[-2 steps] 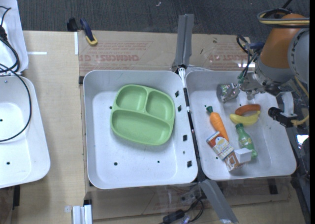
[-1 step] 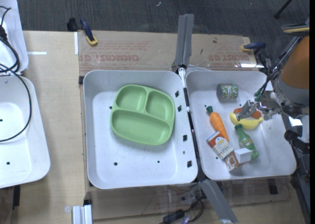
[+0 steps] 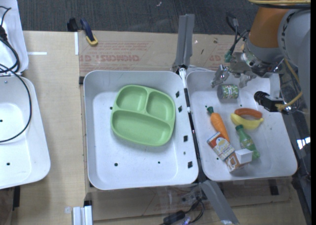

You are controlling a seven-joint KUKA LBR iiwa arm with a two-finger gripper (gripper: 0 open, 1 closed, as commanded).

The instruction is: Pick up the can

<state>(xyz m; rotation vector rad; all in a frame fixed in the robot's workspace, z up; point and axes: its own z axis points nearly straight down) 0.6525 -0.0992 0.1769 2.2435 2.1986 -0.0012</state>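
Two white bins sit side by side. In the right bin [image 3: 276,169], the can [image 3: 229,91] lies at the back, apart from a carrot [image 3: 218,124] and bottle [image 3: 246,141]. The gripper [image 3: 231,76] hangs directly over the can, likely lined up for grasping; I cannot tell its opening.

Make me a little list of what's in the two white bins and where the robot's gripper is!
left bin: green divided plate
right bin: can, carrot, banana, green bottle, small carton
can: on its side, near the bin's far edge
gripper: just above the can
can held: cannot tell
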